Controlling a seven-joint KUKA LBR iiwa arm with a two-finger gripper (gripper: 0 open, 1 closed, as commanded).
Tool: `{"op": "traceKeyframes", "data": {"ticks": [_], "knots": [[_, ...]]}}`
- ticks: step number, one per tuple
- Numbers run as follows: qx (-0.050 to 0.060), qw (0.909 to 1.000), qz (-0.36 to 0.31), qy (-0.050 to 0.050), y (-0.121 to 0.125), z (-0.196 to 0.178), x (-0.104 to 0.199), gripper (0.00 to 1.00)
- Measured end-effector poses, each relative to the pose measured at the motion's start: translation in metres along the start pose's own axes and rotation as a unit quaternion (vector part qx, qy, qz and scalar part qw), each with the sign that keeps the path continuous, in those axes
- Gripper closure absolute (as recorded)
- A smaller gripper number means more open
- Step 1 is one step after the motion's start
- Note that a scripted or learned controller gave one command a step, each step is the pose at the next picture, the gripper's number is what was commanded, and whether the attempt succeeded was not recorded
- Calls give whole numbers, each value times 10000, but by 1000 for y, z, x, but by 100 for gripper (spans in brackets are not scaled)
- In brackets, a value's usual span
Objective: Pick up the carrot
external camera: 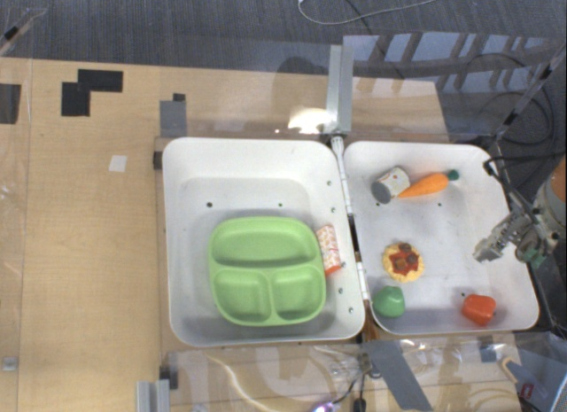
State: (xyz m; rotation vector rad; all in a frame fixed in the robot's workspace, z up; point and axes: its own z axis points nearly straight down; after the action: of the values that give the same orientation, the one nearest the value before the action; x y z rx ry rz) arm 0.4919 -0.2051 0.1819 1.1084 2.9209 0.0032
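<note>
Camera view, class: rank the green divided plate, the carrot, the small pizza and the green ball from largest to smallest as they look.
1. green divided plate
2. carrot
3. small pizza and green ball look about alike, so I leave these two unranked.

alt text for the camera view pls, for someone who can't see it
An orange carrot lies in the right white bin beside a grey cylinder, with a small pizza, a green ball and a red-orange item nearer the front. The gripper hangs at that bin's right side, apart from the carrot. The left white bin holds a green divided plate.
</note>
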Motion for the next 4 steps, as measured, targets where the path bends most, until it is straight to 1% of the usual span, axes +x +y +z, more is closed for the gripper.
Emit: {"op": "traceKeyframes", "data": {"ticks": [1,2,3,4], "knots": [[18,9999,103,28,9,-84,6,100],[19,9999,105,31,9,-84,6,0],[22,9989,-467,56,61,15,-32,0],[11,9929,-1186,34,69,29,-78,0]]}}
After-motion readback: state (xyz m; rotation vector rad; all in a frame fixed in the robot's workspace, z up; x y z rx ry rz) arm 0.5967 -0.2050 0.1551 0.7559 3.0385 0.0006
